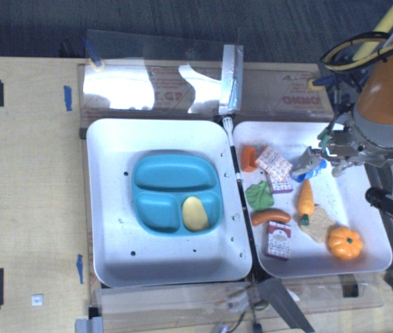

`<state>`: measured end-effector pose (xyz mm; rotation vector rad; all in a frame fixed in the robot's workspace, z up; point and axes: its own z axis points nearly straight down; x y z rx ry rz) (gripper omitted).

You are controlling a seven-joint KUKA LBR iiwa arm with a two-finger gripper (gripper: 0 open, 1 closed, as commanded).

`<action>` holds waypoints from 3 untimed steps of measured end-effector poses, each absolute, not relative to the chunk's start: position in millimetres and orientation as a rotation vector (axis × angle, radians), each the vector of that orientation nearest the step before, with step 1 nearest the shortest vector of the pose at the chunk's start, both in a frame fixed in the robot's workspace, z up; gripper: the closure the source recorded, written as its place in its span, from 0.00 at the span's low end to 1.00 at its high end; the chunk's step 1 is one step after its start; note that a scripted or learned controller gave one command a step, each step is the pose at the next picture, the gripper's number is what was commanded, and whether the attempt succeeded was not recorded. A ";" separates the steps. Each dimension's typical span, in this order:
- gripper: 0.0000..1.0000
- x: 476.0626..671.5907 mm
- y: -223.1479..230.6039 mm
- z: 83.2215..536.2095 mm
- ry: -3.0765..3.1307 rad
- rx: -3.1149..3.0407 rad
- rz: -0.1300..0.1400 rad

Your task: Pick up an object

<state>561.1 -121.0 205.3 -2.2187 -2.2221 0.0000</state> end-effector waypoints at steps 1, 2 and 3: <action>0.00 563.8 -135.0 89.9 -2.277 -2.168 -0.004; 1.00 563.9 -135.5 99.4 -2.275 -2.172 -0.005; 1.00 603.9 -56.0 215.9 -2.342 -2.105 -0.013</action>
